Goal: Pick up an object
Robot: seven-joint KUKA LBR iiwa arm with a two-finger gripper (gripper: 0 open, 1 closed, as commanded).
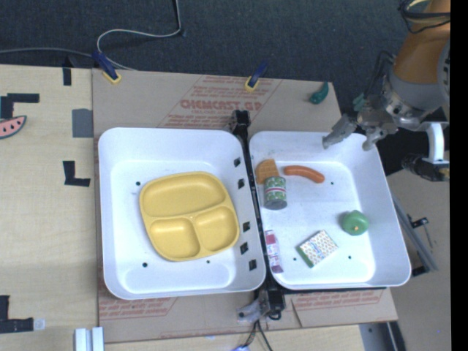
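Overhead view of the bench with two white bins side by side. The gripper (352,136) hangs over the upper right rim of the right bin (380,196), its two fingers spread apart with nothing between them. Inside the right bin lie an orange carrot-like piece (303,172), a small can (275,193) touching a brown object (267,170) beside the left wall, a green apple (355,223) toward the right wall, a patterned box (317,248) (tilted, near the lower middle) and a slim pink packet (272,250) along the left wall. The left bin (117,196) holds a yellow divided tray (190,214). All objects sit well apart from the gripper.
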